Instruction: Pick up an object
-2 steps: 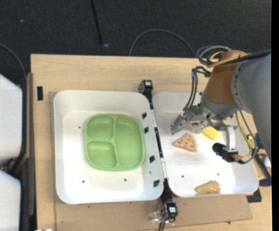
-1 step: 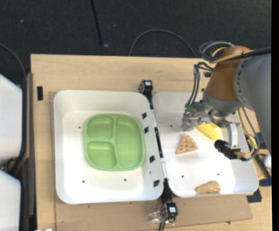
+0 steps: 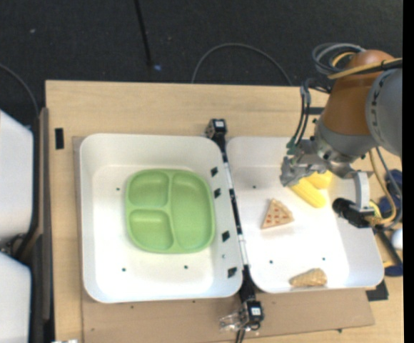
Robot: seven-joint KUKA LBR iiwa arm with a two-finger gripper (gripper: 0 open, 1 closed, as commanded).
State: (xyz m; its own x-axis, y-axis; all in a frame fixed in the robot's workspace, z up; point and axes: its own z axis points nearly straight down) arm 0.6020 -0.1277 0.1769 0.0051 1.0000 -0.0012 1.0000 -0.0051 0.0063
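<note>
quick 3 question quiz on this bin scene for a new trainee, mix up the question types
1. True or false: the green tray lies in the same bin as the pizza slice.
2. Which thing lies nearest the gripper? A) yellow block B) bread piece C) green tray
3. Fill in: the bread piece lies near the right bin's ____ edge in the camera view.

Key: 1 false; 2 A; 3 bottom

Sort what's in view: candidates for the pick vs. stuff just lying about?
In play: hand, over the right bin; yellow block right beside it; pizza slice toy; tan bread-like piece.

Lying about: green divided plate in the left bin; black clips between the bins.
</note>
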